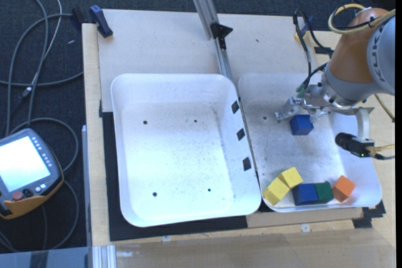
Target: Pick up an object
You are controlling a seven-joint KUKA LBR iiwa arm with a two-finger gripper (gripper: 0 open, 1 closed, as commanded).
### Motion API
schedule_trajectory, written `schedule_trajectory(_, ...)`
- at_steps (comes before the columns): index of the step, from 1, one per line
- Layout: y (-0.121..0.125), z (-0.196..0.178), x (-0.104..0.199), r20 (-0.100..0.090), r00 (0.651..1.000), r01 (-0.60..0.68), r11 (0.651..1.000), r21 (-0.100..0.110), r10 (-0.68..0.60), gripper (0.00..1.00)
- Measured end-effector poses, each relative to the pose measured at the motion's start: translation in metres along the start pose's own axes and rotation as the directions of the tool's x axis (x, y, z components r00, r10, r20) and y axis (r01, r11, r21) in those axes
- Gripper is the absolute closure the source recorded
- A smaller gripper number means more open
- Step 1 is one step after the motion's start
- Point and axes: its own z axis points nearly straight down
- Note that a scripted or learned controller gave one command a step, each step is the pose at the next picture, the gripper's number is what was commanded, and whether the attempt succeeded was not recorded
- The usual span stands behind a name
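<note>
Gripper (300, 111): I judge it pinching the blue cube (301, 125), though the fingertips are hard to read.
Advice: I'd lift straight, clear of the right bin (270, 154) wall.

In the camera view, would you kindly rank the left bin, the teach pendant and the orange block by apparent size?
1. left bin
2. teach pendant, partly cut off at the edge
3. orange block

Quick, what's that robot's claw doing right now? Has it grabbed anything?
Gripper: low in the right bin, right above a blue block. Whether it grips the block cannot be told.
</note>
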Motion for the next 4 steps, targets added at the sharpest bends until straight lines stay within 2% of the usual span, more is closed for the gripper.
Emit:
schedule_trajectory(1,-0.009,0.027,-0.066,-0.002,1.000,-0.005,1.000,0.017,0.005,0.00)
schedule_trajectory(2,-0.007,0.015,-0.061,-0.005,1.000,0.002,1.000,0.014,-0.002,1.00)
schedule_trajectory(3,0.021,0.026,0.030,-0.010,1.000,0.009,1.000,0.015,-0.009,1.00)
schedule_trajectory(4,0.067,-0.079,0.089,-0.008,1.000,0.007,1.000,0.007,-0.007,1.00)
